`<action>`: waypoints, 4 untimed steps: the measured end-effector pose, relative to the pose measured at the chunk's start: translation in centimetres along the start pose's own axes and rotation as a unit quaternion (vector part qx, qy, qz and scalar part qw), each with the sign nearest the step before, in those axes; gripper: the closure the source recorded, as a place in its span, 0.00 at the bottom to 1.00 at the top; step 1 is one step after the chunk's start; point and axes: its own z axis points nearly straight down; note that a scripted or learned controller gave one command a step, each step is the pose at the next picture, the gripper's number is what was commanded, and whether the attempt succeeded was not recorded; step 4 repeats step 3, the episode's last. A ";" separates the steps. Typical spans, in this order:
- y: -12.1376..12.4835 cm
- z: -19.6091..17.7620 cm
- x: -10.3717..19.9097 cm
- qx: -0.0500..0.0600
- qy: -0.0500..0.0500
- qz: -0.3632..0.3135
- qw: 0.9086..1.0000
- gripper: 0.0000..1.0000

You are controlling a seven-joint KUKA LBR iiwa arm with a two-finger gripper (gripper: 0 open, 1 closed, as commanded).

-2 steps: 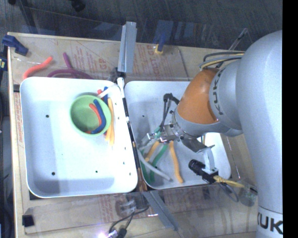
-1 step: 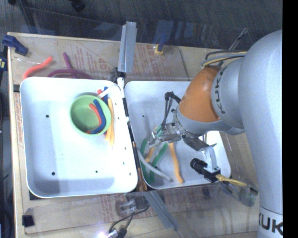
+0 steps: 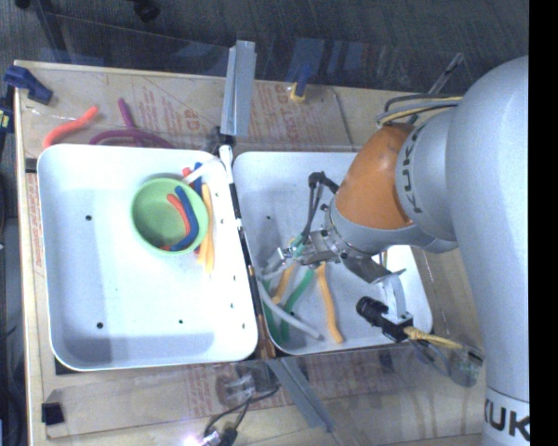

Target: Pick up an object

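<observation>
Pliers (image 3: 327, 305) with orange handles are lying in the right bin (image 3: 260, 179), toward its near side, tangled among other tools: a green-handled pair (image 3: 299, 291) is lying just beside them, and a pale grey one (image 3: 293, 323) is resting against the bin's inner wall. We are hovering the gripper (image 3: 302, 247) low over this heap, and we are seeing metal parts bunched at its tip, yet we cannot tell whether the fingers are parted or closed, nor whether anything is sitting between them. We are judging that the step in hand is the descent onto one tool. To do it well, we are wanting the fingers astride a single handle, across its width, away from where the handles are crossing, so that neighbours are not dragging along. Closing near a handle's middle is likelier to keep the tool from swinging on the lift. The left bin (image 3: 74, 277) is holding a green bowl (image 3: 167, 214) with coloured pieces, well apart from our work.
</observation>
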 end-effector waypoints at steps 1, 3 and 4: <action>0.0 -0.9 0.0 0.000 0.001 -0.001 1.000 1.00; -2.3 1.3 0.6 -0.010 -0.005 -0.005 1.000 0.00; -2.3 1.3 0.6 -0.010 -0.005 -0.005 1.000 0.00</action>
